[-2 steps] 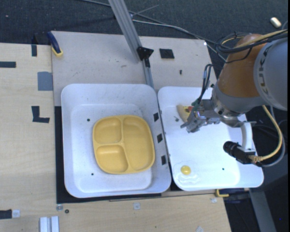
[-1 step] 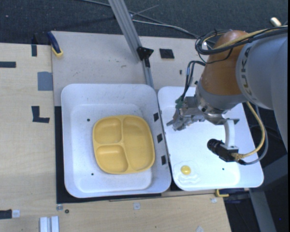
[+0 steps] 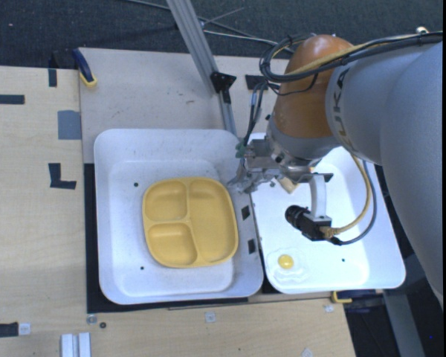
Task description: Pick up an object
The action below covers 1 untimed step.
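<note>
A yellow divided plate lies flat in the middle of the left bin. A small toy fried egg, white with a yellow yolk, rests at the front left corner of the right bin. My gripper hangs over the ridge between the two bins, just past the plate's far right corner and well behind the egg. The wrist and orange band cover much of the right bin's far half. I see nothing held.
A slanted metal post rises behind the bins, close to the wrist. A black cabled unit hangs from the arm over the right bin. A blue and yellow clamp sits at the bench's far left corner.
</note>
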Tool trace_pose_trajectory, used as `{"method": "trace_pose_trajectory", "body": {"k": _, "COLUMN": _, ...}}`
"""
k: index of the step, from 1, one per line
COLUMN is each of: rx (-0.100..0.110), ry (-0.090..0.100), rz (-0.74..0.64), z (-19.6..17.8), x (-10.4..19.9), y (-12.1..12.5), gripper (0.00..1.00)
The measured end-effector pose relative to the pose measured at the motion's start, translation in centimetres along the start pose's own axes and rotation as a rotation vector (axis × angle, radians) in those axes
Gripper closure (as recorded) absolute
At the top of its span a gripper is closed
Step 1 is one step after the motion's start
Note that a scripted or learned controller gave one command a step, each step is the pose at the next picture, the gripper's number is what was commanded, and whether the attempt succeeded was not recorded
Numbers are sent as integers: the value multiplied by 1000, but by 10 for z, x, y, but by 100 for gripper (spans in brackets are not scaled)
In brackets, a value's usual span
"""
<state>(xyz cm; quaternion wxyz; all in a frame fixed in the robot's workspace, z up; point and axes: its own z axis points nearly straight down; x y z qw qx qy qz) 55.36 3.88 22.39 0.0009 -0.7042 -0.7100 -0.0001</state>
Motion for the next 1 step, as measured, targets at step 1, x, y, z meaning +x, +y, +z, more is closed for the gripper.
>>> {"method": "trace_pose_trajectory", "body": {"k": 1, "rx": 1, "ry": 0, "rz": 1, "z": 4, "x": 51, "y": 12, "gripper": 100}}
